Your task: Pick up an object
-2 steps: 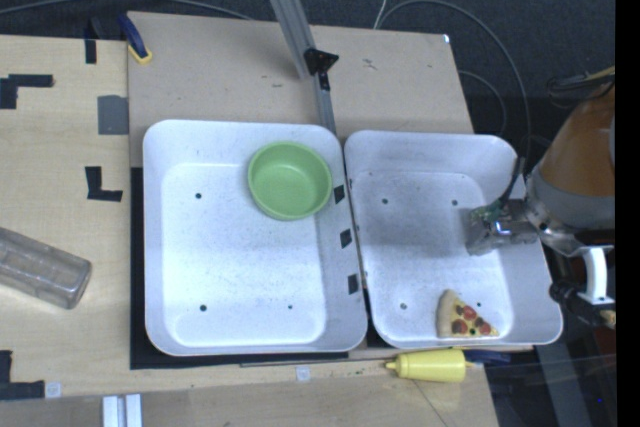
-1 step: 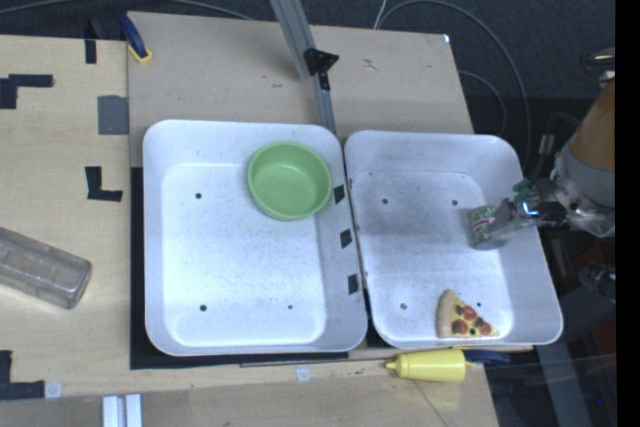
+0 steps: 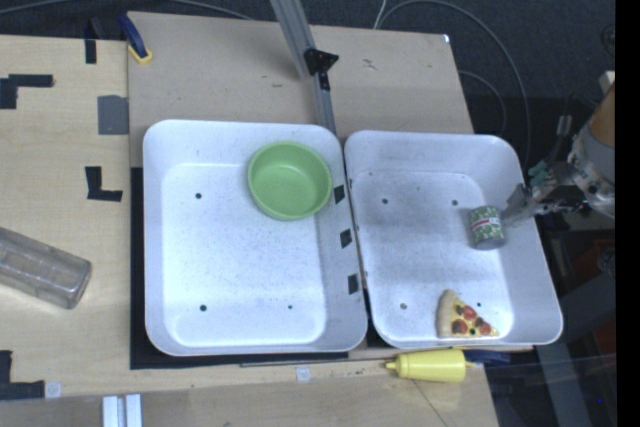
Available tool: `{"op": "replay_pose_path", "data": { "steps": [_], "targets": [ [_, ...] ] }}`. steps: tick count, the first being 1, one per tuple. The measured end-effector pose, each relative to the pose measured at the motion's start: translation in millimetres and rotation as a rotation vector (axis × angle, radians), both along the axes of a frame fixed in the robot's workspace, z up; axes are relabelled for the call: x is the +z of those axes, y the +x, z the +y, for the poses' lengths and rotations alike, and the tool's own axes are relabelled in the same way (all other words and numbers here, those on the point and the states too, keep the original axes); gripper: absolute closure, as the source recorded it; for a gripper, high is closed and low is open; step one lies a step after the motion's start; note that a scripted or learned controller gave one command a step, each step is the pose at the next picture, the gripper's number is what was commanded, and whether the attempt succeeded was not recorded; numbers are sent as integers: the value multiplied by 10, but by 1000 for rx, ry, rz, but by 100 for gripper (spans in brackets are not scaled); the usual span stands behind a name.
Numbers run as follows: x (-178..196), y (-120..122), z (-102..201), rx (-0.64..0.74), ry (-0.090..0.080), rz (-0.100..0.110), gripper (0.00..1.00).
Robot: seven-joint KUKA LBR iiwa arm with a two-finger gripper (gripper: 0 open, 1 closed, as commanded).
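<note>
We see a tan tabletop (image 3: 60, 125) bearing two shallow white bins, the left bin (image 3: 165, 315) touching the right bin (image 3: 540, 305), a clear plastic cylinder (image 3: 40, 267) at left and a yellow bottle (image 3: 432, 365) just beside the right bin's near rim.

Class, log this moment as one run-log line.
gripper: right bin's right rim | beside: green can | left bin: green bowl | lifted: nothing

I can read no text, brand, number or sign anywhere here. The small can (image 3: 486, 226) in the right bin (image 3: 420, 155) carries a green patterned label, but its markings are too small and blurred for me to make out. The yellow bottle (image 3: 432, 365) at the near edge of the bench shows no lettering I can read either.
</note>
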State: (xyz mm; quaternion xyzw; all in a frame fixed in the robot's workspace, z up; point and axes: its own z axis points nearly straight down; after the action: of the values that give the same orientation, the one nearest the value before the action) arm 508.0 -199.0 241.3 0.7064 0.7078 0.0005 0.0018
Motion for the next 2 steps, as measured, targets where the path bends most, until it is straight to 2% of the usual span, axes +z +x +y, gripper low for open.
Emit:
{"op": "replay_pose_path", "data": {
  "steps": [1, 2],
  "targets": [
    [68, 149, 496, 5, 4, 3, 100],
    [-69, 328, 963, 4, 3, 6, 100]
  ]
}}
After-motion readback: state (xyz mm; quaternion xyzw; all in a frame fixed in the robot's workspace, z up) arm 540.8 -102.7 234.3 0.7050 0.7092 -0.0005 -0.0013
